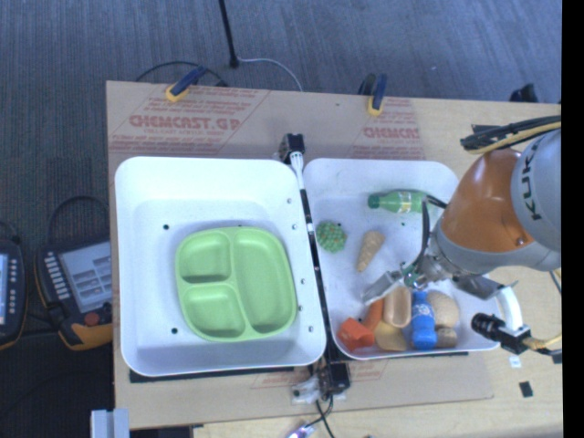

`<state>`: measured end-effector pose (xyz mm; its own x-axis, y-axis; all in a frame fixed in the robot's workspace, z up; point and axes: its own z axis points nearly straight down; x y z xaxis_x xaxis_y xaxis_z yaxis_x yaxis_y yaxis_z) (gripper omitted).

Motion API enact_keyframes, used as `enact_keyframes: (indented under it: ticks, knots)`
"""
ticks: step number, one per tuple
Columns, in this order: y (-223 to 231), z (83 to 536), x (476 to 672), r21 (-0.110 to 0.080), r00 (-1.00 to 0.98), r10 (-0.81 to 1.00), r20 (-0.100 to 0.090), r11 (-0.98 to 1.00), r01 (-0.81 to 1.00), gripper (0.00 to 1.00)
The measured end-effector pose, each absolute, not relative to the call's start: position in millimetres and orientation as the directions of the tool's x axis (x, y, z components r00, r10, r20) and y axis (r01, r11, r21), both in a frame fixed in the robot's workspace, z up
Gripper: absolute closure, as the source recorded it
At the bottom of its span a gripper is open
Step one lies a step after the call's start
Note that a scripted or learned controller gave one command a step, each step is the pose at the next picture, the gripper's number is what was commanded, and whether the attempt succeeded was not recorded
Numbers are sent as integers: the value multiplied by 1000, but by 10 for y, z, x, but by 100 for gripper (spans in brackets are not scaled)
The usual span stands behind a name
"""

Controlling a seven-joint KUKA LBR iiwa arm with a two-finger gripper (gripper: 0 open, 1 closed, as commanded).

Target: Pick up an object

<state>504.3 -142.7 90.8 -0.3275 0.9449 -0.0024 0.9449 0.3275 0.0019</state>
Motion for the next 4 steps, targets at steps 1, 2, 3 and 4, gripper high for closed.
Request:
enact_keyframes:
  ticks: [1,2,3,4]
  knots:
    - [-1440,1024,5065,7,-325,946,-7,325,946,100]
    - [-1310,904,5019,7,-613,790,-17,613,790,100]
    - [-1084,907,4901,9,-754,656,-24,755,656,100]
    - [-1029,1198,5246,0,-641,767,0,641,767,100]
